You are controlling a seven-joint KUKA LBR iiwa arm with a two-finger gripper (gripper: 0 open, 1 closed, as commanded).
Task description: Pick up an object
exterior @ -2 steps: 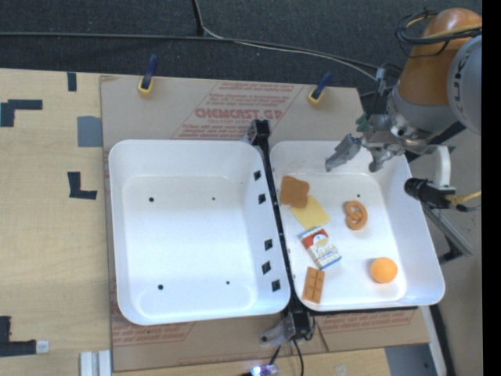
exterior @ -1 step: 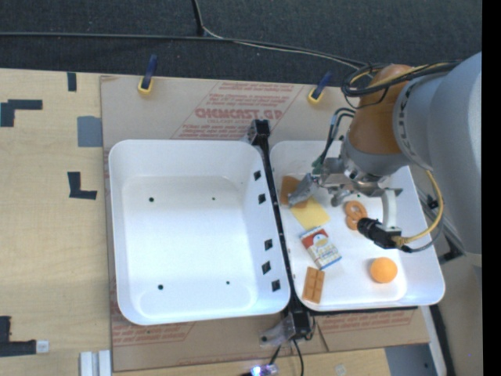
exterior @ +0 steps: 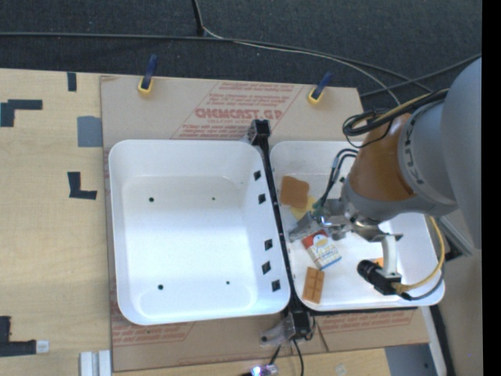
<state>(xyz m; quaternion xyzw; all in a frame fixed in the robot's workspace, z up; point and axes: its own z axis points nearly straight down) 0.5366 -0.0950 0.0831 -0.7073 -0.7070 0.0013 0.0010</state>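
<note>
Grey arm with orange band [exterior: 391, 167] fills right of frame; pincer [exterior: 313, 227] low in right white bin [exterior: 415, 292], grip state can't tell. Small white-red-blue carton [exterior: 323, 252] just below it, long axis diagonal. Tan waffle block [exterior: 314, 285] lower, near upright. Left white bin [exterior: 129, 210] on cardboard-covered surface [exterior: 227, 108].

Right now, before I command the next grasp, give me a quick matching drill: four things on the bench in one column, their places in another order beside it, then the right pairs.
Things:
1. flat tan square block
2. brown ridged rectangular bar
3. small white carton with red and blue print
4. yellow spring clamp

Places:
A. right bin, near front rim
B. cardboard's far edge, beyond left bin
C. right bin, far part, by the divider
D. right bin, middle, just below the gripper

Pairs: 1-C, 2-A, 3-D, 4-B
</note>
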